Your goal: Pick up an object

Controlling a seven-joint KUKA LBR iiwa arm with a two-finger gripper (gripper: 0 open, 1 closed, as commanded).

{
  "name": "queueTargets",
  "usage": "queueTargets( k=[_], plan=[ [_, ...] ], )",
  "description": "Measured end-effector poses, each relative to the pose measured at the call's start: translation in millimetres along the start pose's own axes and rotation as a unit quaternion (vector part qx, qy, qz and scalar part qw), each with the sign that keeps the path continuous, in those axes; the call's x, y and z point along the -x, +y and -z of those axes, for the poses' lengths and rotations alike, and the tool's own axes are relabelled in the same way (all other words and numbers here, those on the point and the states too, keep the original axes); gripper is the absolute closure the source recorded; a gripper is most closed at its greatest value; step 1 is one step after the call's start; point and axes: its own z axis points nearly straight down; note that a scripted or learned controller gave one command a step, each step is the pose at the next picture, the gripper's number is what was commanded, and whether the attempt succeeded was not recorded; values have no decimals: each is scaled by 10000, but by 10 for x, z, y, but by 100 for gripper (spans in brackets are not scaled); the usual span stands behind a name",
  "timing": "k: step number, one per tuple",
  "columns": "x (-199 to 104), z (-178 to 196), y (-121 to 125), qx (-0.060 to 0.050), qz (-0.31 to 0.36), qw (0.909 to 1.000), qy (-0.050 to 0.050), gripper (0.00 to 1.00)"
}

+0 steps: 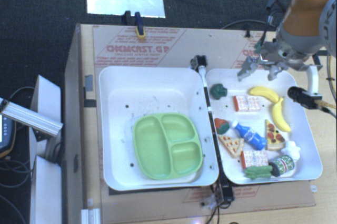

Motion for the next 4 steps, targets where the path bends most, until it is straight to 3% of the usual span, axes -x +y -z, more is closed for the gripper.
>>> queueTargets(
  k=[1,2,3,4],
  plan=[
    [423,-588,-333,-11,-10,10000,-4,0],
    [15,-1324,-594,-1,-4,10000,-1,0],
    [572,-255,-289,20,-10,10000,-10,0],
    [1131,-1601,-417,4,-8,10000,-2,0]
  ],
)
